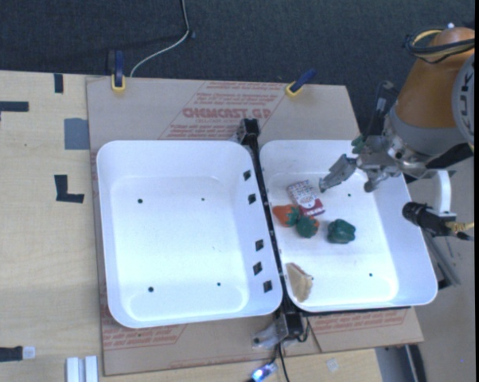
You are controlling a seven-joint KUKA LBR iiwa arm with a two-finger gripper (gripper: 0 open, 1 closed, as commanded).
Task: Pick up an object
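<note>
The right bin (399,289) holds several small objects. A red and white packet (304,195) lies near its middle, an orange piece (282,214) and a dark green lump (305,228) sit just left of centre, and a second green lump (341,231) lies beside them. A tan wedge (298,280) rests against the bin's front left wall. My gripper (351,177) hangs over the bin's back right part, just right of the packet. Its two fingers stand apart and nothing is between them.
The left bin (116,213) lies beside the right one, with a black divider strip (259,213) between them. Both sit on a cardboard sheet (216,110) held by clamps (116,78) at the back. A cable (164,50) runs behind.
</note>
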